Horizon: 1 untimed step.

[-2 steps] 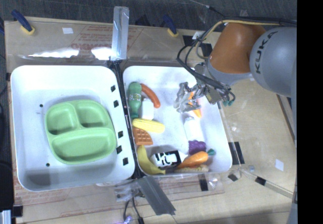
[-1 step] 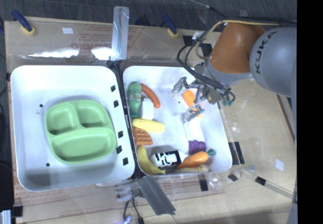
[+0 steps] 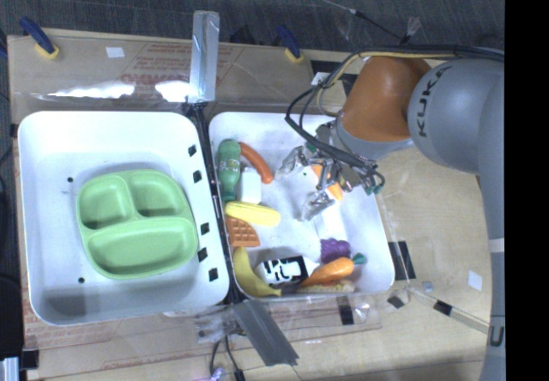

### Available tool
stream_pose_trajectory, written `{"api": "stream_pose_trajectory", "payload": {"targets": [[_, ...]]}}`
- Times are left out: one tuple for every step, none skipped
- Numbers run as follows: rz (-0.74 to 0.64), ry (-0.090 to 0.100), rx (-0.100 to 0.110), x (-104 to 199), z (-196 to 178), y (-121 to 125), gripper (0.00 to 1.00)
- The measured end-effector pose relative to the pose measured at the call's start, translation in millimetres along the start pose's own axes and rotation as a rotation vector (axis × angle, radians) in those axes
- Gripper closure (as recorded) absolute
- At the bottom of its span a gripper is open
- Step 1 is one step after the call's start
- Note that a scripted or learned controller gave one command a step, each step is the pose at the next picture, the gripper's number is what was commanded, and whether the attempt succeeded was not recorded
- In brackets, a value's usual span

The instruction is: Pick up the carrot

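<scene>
Beside one carrot (image 3: 338, 269), one banana (image 3: 247, 276) (jaws (image 3: 313, 184) state unclear).

Two shallow white bins side by side: left bin (image 3: 34, 199) and right bin (image 3: 377, 225). One green divided tray (image 3: 133, 225) inside the left bin.

Counted in the right bin, placed against the tray:
- one green cucumber-like piece (image 3: 228, 166), just right of the tray
- one orange sausage-like piece (image 3: 256, 161), right of that
- one corn cob (image 3: 252, 214)
- one waffle (image 3: 243, 235)
- one banana (image 3: 247, 276)
- one black-and-white block (image 3: 285, 269)
- one carrot (image 3: 330, 270), far right of the tray
- one bunch of purple grapes (image 3: 335, 248)

One arm (image 3: 455, 113), one gripper (image 3: 322, 186).
</scene>
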<state>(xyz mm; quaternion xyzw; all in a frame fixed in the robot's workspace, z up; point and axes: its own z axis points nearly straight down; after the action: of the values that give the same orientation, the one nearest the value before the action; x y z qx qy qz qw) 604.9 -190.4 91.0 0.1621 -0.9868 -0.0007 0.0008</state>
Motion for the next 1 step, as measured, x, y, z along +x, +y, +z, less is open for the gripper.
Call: {"api": "stream_pose_trajectory", "payload": {"targets": [[-0.005, -0.005, 0.003, -2.7, -12.5, 0.2, 1.0]]}}
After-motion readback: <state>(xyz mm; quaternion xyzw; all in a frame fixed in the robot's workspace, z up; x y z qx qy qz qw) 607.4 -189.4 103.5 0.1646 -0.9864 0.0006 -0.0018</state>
